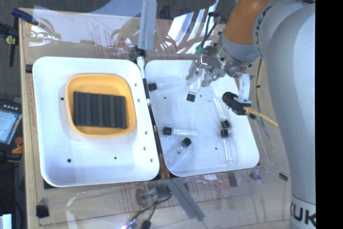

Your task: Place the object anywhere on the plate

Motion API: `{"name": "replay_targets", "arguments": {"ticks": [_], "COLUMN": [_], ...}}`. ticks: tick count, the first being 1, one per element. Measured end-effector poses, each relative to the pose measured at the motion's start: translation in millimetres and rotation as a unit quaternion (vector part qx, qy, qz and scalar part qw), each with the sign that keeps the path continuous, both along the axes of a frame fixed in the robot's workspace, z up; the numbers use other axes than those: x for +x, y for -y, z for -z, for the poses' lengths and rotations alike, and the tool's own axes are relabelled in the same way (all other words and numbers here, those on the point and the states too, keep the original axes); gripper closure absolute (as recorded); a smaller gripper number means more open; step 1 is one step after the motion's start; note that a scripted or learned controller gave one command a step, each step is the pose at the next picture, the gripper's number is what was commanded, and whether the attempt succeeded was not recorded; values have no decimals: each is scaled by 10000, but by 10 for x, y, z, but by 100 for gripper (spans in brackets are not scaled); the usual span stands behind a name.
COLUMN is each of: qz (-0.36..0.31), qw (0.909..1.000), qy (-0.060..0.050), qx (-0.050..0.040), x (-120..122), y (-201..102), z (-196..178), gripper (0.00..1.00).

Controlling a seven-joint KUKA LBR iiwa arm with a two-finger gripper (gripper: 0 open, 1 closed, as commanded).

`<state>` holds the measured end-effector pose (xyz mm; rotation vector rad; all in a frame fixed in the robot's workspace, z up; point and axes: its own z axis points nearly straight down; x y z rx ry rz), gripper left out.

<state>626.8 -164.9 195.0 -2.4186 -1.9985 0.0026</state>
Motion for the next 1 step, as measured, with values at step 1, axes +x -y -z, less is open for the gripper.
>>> {"name": "replay_targets", "arguments": {"ticks": [1], "qz": [-1221], "qw": [9925], "qy": [1], "qx": [-2], "x": [-7], "y": [-472], "z": [-238], "gripper": [100]}}
